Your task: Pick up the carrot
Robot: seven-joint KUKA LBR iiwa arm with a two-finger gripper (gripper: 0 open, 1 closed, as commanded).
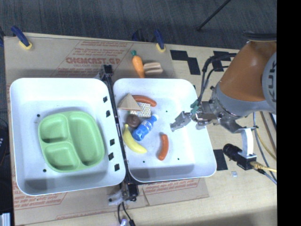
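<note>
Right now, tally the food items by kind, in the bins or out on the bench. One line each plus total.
Carrot: 1 — carrot, on the bench beyond the right bin
Hot dog bun: 1 — bun, beside the carrot
Sausage: 2 —
Banana: 1 — banana
Blue bottle: 1 — bottle
Sandwich wedge: 1 —
Total: 7

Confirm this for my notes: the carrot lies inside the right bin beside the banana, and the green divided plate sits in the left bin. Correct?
Not quite. The carrot lies outside the bins, on the cardboard behind the right bin, next to a small bun-like item. The banana is inside that bin. The green divided plate does sit in the left bin. The camera view shows this.
</note>
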